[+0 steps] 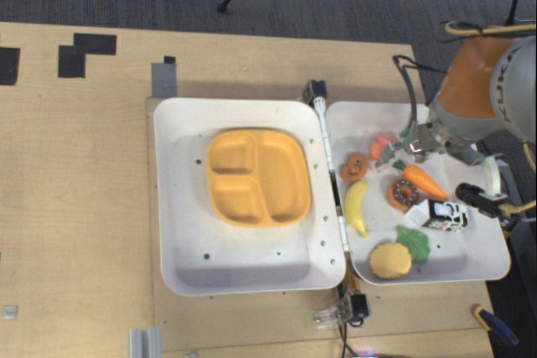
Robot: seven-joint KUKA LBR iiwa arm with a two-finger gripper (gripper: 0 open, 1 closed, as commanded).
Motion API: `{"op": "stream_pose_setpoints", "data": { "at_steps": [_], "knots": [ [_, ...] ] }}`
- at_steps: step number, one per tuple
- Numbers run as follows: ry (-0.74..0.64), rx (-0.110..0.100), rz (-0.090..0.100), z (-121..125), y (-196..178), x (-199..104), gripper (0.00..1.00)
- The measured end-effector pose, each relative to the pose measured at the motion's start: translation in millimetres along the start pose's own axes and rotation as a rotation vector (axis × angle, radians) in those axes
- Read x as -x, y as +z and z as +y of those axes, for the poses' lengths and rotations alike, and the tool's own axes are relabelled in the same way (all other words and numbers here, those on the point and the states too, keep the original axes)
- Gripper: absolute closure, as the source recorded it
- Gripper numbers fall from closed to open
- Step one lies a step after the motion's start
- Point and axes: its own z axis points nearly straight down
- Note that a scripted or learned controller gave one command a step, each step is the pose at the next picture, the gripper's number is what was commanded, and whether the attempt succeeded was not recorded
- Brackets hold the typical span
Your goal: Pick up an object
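The arm (482, 92), grey with an orange band above the wrist, reaches down over the right bin (495, 264) from the right, and its fingers (409, 148) hang low over the bin's upper middle; how far apart they stand cannot be told, because the wrist hardware blurs together there, and nothing can be seen held between them. Just to the left of the fingers lies a small reddish-pink toy (379, 148), close enough that touching or not cannot be judged. Just below the fingers and a little to the right lies an orange carrot (424, 179), slanting down toward the right. Below the fingers sits a brown ring doughnut (404, 194), and to their lower left a smaller brown doughnut-like piece (354, 168) with a yellow banana (357, 208) under it, lying lengthwise along the bin's left wall. Farther below the fingers, near the bin's lower edge, a green leafy piece (414, 242) touches a round yellow-tan bun (391, 260). To the lower right of the fingers lies a small black-and-white item (445, 215). Well to the left of the fingers, the left bin (180, 264) holds a yellow divided plate (256, 177). Both bins rest on the pale wooden counter (75, 205).
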Motion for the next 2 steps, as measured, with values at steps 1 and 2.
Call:
{"op": "stream_pose_setpoints", "data": {
  "at_steps": [1,2],
  "knots": [
    [-0.349,0.011,-0.008,-24,9,-32,0.00],
    [-0.315,0.010,-0.008,-27,9,-58,0.00]
  ]
}}
